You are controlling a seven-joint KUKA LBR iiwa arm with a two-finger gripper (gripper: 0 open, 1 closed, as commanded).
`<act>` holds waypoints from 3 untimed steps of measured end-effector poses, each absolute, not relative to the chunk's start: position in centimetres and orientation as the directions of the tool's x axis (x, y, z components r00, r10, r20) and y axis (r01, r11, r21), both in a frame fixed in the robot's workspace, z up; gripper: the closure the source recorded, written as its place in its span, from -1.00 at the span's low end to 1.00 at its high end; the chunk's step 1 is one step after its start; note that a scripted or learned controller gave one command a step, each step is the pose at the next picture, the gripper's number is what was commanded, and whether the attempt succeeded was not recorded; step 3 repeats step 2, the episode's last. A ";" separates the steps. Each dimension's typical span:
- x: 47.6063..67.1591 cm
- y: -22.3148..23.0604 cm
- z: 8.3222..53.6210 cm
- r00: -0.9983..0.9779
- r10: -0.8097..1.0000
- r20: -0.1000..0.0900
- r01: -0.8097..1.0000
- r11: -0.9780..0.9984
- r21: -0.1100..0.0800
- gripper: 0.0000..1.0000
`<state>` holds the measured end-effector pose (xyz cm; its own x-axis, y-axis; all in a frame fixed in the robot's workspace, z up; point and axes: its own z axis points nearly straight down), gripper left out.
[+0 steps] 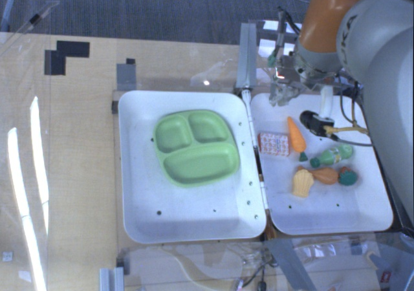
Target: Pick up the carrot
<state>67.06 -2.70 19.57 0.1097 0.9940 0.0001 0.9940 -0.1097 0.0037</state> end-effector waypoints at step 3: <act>53.7 -6.8 20.9 0.410 0.912 -0.001 0.912 -0.410 -0.002 1.00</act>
